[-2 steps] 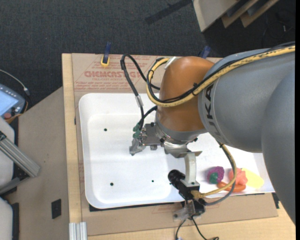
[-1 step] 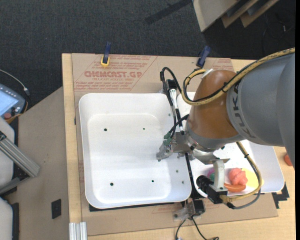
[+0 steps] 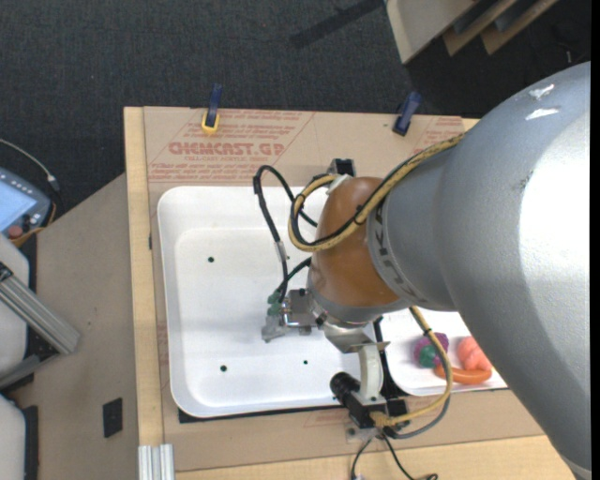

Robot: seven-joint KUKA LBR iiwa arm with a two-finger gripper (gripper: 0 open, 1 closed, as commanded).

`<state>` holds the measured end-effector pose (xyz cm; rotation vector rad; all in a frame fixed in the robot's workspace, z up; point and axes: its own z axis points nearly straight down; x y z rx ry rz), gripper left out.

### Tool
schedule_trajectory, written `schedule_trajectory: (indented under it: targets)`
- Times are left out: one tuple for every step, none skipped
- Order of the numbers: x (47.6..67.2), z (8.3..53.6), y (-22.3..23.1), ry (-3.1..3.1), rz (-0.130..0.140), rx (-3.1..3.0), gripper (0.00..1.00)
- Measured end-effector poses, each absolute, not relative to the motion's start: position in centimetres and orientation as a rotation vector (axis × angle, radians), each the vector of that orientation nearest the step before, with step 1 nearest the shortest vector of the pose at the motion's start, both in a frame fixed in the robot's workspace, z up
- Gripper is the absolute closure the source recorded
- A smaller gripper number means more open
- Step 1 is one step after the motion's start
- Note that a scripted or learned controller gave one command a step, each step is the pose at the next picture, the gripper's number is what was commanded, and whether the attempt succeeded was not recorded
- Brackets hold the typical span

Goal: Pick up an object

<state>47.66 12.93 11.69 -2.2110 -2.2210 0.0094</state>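
Floor (image 3: pixel 112 56): dark grey carpet, evenly lit. Bench top covered by brown cardboard sheet (image 3: pixel 234 141) with red printed lettering, fastened at the far edge by two clamps, one yellow and blue (image 3: pixel 212 112), one blue (image 3: pixel 407 112). Aluminium extrusion (image 3: pixel 37 314) at left. Pale wooden furniture (image 3: pixel 450 23) at upper right.

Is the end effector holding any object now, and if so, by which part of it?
It cannot be told. The end effector is low over the left bin, and the arm hides most of it. No object is visible at its tip.
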Motion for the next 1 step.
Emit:
schedule_trajectory:
  targets:
    - [47.83, 13.08, 12.62, -2.218, 0.001, -2.223, 1.00]
